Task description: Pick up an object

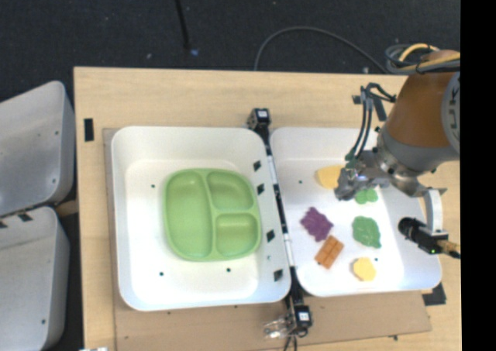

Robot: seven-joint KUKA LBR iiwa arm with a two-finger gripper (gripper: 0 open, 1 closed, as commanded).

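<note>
**A:** Where does the arm stand?

**B:** The gripper [349, 184] is low in the right bin [298, 148], near its upper middle. It sits between a yellow piece [327, 177] on its left and a small green piece [367, 196] just beside it on the right. Whether the tool is apart or together I cannot tell — the wrist hides it from above.

**A:** So which object is it going for?

**B:** My guess is one of those two, since both lie right at the tip. Nothing visibly sits in its grasp. The other candidates lie lower in the same bin: a purple piece [315, 222], an orange waffle-like block [329, 252], a larger green leafy piece [366, 232] and a second yellow piece [363, 269].

**A:** What could go wrong?

**B:** Being wedged between two small things, it may close on the gap and catch neither — or nudge one aside as it shuts. The pieces look flat and low, so the tips could skid over the top or scrape the bin floor. A grip on just an edge may slip on the lift.

**A:** And the left bin?

**B:** It holds a green divided plate [211, 213], well apart from the action.
</note>
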